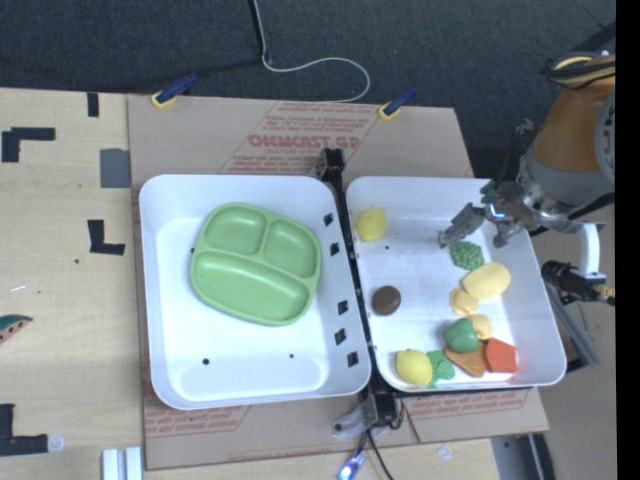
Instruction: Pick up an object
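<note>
Two white bins side by side mid-frame: left bin, right bin, sitting on one cardboard sheet.

Left bin: one green divided plate, three compartments, lying slightly tilted toward the bin's upper centre.

Right bin, toy food count:
- one small yellow ball-like fruit, upper left of the bin, near the divider
- one brown round piece, centre left, on its own
- one dark green bumpy piece, upper right of the bin
- one pale yellow potato-like piece, just below and right of the green one, touching or nearly so
- one lemon at the bottom edge
- one green pepper-like piece and one orange-red piece, clustered at lower right, touching each other; a few smaller yellow and green bits in that cluster, too small to sort.

Gripper sits over the right bin's upper right, just above the dark green bumpy piece. Fingers spread apart, nothing between them. Arm comes in from the right edge of frame.

One black cable loops across the dark floor at top centre.
</note>
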